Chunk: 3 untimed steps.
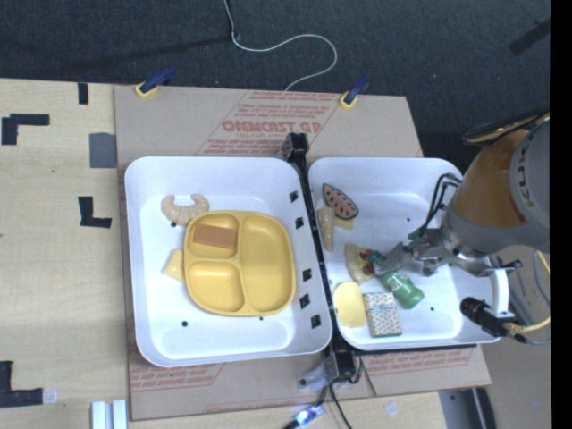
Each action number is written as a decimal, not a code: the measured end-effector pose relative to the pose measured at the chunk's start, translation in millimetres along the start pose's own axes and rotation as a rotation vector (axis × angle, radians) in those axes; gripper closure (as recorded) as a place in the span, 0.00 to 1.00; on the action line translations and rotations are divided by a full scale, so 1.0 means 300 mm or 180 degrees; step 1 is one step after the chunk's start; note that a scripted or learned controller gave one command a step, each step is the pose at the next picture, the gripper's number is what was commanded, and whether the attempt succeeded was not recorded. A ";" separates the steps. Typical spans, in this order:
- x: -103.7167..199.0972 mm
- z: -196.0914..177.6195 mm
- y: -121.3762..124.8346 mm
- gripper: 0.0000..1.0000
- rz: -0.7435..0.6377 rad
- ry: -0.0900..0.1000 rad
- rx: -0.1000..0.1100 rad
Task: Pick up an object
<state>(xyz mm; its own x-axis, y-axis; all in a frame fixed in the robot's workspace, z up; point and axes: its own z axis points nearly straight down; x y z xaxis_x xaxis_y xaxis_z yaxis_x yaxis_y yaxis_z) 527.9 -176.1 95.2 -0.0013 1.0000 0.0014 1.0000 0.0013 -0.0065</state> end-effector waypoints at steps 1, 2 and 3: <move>-0.001 0.029 0.003 0.00 0.0001 -0.0007 -0.0020; 0.005 -0.007 0.005 1.00 -0.0004 0.0006 -0.0022; 0.028 -0.206 -0.006 1.00 -0.0003 -0.0007 -0.0029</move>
<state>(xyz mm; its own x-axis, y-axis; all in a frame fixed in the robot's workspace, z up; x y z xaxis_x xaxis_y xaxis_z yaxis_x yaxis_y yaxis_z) 526.4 -168.0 157.2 -0.0022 1.0000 -0.0007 1.0000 0.0022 0.0025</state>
